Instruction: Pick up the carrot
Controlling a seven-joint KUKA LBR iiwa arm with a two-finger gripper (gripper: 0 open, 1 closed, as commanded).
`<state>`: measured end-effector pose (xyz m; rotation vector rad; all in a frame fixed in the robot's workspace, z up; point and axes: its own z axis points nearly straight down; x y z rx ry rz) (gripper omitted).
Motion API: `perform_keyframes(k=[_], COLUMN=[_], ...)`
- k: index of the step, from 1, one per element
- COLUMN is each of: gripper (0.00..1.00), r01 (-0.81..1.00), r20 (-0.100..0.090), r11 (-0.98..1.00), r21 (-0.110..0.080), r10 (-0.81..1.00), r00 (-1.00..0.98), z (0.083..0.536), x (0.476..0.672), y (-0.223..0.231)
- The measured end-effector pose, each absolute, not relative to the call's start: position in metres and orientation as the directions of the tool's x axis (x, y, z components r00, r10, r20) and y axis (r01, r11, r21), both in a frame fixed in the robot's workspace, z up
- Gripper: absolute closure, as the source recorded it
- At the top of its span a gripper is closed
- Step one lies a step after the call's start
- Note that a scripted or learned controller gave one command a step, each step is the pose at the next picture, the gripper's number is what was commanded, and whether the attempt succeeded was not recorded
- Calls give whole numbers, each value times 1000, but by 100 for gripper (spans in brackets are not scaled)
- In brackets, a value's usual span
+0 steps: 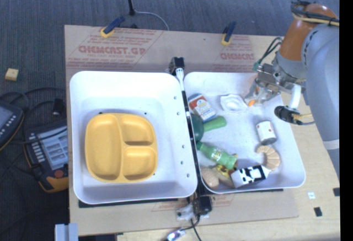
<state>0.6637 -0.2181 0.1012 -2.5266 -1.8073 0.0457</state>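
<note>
Grey metal gripper [261,90] hangs low over the right bin [292,179] at about 1 o'clock, close to the far rim and the right wall. Whether it is spread or pressed together cannot be told; the tip is a blur of metal and cable.

Carrot [251,102]: a small orange sliver just beside the gripper at its 8 o'clock, partly hidden. Cannot tell whether they touch. A crumpled white cup [233,103] sits just to the carrot's 9 o'clock.

Open floor lies at the bin's centre and along the right wall. The 6 o'clock edge is crowded:
- green bottle [217,154], glossy, lying down
- black-and-white patched block [249,175]
- tan ridged pastry [271,157], curved
- grey-white cylinder [266,132], lying on its side, a little apart

A red-and-white carton [201,106] leans near the dividing wall.

The left bin [83,85] holds a yellow divided plate [121,146], smooth, with bare white floor all round.

The arm [325,69] is cut off at the right.
</note>
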Motion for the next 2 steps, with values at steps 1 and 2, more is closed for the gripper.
perform_keyframes(k=[1,2], gripper=[100,100], r01=[985,985], r20=[-9,-1], r11=[172,170], r21=[12,2], r10=[985,985], r00=[-172,-170], z=[91,177], x=[634,627], y=[-192,-126])
